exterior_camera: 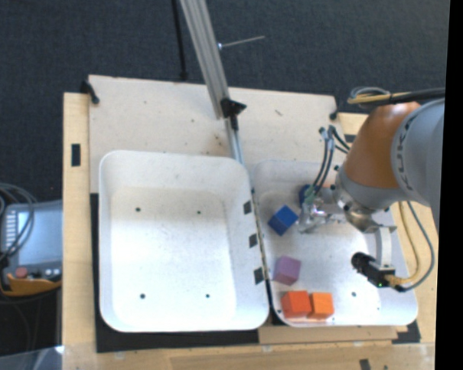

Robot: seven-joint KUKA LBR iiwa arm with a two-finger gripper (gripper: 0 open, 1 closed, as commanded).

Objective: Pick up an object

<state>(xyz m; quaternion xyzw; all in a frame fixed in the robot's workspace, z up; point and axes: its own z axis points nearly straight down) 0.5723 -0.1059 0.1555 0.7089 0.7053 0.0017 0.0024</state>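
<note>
Poised low in right-hand shallow white bin (401,307): two-finger gripper (313,219), finger state impossible to tell, just beside small blue cube (283,219); likely risk, nudging rather than grasping.

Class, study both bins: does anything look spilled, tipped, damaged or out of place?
Nothing stands out. The blue cube, purple cube and two orange blocks all lie inside the right bin, with the gripper beside the blue cube. Nothing looks spilled or broken.

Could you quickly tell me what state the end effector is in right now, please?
End effector: beside the blue cube; open or closed cannot be told.
</note>
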